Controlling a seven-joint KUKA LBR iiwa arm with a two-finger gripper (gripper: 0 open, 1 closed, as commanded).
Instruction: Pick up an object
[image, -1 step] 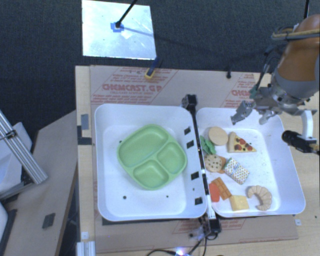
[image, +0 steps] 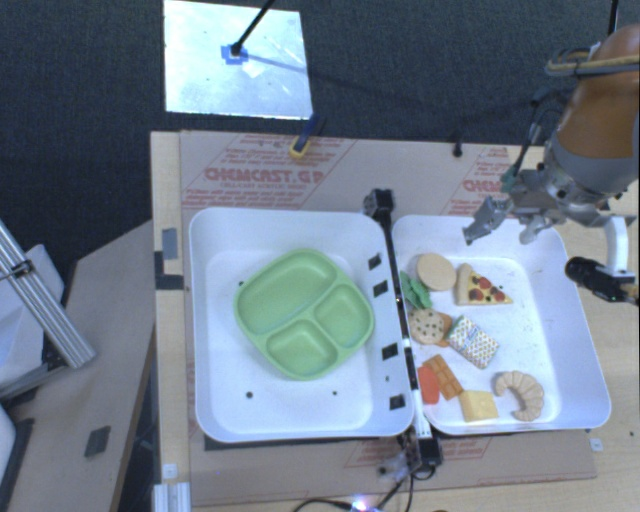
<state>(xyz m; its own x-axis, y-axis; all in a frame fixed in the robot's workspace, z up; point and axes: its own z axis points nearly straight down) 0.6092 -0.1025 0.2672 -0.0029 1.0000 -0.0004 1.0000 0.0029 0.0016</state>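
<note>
The right white bin (image: 570, 350) holds toy food: a round tan bun (image: 435, 271), a pizza slice (image: 480, 287), a chocolate-chip cookie (image: 428, 326), a patterned wrapped block (image: 473, 342), an orange piece (image: 437, 380), a yellow cheese block (image: 478, 405), a croissant (image: 521, 393) and a green piece (image: 414, 290). My gripper (image: 509, 226) hangs above the bin's far edge, just beyond the bun and pizza slice. Its two grey fingers are spread apart with nothing between them.
The left white bin (image: 215, 400) holds a green divided plate (image: 303, 313). A black divider (image: 395, 310) runs between the bins. A shiny metal sheet (image: 238, 60) lies at the back left. A black part (image: 598, 278) juts in at the right edge.
</note>
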